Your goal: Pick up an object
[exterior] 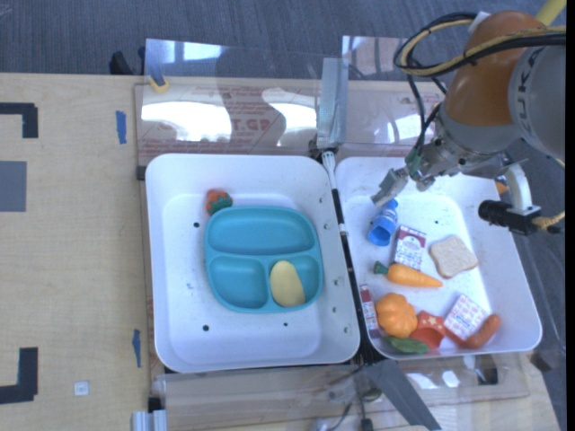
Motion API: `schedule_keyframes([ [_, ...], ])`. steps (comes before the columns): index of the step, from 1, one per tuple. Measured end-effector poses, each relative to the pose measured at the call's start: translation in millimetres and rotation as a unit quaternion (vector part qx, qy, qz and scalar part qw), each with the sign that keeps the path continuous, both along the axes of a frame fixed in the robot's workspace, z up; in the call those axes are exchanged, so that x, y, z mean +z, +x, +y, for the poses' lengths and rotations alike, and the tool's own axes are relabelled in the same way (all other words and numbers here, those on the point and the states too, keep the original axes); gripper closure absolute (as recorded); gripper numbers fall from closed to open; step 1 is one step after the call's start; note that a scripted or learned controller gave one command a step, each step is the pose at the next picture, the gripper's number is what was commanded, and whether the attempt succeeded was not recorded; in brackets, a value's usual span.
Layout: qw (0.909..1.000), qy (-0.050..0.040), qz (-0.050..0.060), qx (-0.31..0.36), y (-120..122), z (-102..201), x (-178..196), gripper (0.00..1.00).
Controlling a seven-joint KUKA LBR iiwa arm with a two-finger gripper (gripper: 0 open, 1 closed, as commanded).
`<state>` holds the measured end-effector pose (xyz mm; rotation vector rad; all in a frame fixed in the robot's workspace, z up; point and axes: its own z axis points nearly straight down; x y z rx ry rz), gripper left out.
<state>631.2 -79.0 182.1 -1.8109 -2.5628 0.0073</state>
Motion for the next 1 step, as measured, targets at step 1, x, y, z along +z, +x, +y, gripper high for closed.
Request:
schedule_keyframes([
  [1, 0.9998, 0.0004, -0.007, 0.019, -5.9, -33.0, -93.9, 0.00],
])
